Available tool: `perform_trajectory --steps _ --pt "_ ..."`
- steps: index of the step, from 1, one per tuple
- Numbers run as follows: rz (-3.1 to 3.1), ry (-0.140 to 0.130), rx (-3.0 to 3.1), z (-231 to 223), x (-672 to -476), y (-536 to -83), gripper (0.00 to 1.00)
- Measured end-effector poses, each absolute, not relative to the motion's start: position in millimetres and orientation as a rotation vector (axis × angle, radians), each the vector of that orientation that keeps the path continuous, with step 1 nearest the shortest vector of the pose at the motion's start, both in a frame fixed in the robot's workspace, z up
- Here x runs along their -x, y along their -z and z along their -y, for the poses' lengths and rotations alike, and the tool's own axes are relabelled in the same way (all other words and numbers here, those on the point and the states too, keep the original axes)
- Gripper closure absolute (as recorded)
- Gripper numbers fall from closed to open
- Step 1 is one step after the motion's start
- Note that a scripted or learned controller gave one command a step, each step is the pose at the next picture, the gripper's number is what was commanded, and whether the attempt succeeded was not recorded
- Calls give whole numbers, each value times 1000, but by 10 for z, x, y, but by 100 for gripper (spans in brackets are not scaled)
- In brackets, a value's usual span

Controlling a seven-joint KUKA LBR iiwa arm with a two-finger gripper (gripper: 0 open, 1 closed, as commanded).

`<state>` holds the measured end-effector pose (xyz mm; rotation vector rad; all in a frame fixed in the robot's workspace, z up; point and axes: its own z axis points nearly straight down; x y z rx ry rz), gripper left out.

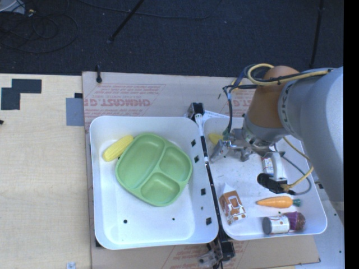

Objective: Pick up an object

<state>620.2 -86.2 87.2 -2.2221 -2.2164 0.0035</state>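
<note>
Looking down, we see the gripper (227, 148) over the right bin (249, 178), at its far left corner, just beside a small yellow object (215, 138); whether it is parted or closed we cannot tell; nearer us lie a carrot (275, 202), a small box (233, 205) and a jar (283, 223); the left bin (146, 223) holds a green plate (154, 168).

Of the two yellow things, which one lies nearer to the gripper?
The small yellow piece in the right bin, just beside the gripper. The other, a corn cob, lies in the left bin beside the green plate.
</note>
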Motion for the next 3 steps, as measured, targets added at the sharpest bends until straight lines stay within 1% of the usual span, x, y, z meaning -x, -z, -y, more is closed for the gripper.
perform_trajectory --steps 1,2,3 --pt "2223 -2 2217 909 -6437 -875 0" --pt "2218 -4 2220 1035 -6012 -873 0" --pt "2217 -2 2222 1436 -5448 -880 0"
